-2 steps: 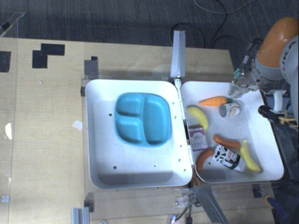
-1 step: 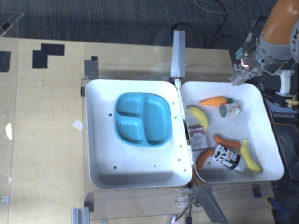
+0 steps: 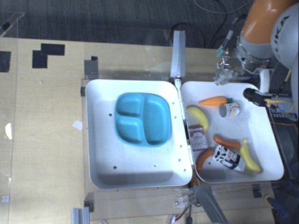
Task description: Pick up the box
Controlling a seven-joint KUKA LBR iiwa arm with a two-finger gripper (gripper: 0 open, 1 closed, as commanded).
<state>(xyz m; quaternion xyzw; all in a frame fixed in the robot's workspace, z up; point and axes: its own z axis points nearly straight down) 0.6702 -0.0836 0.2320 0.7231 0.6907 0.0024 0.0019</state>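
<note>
Small maroon-and-white box (image 3: pixel 197 138) — flat against the right bin's left wall, just below a banana.

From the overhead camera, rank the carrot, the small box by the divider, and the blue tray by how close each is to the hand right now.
The hand sits above the right bin's far edge.
1. Carrot: right bin, far end, just below the hand.
2. Box: right bin, against the divider, mid-bin.
3. Blue tray: middle of the left bin, across the divider.
</note>
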